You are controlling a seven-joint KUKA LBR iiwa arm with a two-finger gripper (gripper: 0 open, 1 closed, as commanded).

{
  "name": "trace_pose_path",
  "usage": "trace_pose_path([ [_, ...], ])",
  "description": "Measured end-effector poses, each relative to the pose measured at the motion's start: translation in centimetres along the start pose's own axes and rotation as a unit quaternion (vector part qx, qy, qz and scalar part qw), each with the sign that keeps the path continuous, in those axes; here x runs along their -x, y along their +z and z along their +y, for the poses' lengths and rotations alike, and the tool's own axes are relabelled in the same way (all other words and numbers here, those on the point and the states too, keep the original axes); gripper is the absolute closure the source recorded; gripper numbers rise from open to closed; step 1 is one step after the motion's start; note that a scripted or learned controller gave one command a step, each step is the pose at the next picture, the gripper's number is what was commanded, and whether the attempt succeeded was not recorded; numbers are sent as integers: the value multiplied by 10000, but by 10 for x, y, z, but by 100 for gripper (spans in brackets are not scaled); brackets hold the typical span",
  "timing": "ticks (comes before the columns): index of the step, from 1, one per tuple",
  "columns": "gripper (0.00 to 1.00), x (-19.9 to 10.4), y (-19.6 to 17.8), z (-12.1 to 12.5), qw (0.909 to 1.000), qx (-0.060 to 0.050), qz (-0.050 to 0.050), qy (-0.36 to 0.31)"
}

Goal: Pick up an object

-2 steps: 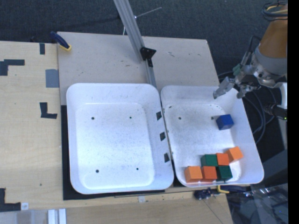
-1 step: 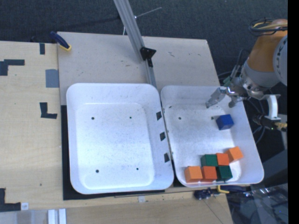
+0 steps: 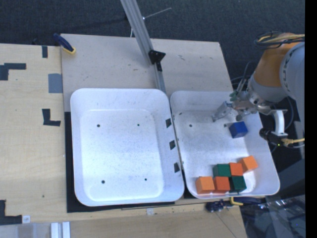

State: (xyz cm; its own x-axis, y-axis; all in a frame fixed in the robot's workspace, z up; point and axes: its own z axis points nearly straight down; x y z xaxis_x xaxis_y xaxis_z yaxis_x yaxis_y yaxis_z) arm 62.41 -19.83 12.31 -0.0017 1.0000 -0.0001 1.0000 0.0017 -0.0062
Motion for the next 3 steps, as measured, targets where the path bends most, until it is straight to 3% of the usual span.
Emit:
trace_pose_path([
  [1,100,0,-13,2,10000,23,-5,-11],
  [3,100,2,-120,-8,10000,58,-8,-2],
])
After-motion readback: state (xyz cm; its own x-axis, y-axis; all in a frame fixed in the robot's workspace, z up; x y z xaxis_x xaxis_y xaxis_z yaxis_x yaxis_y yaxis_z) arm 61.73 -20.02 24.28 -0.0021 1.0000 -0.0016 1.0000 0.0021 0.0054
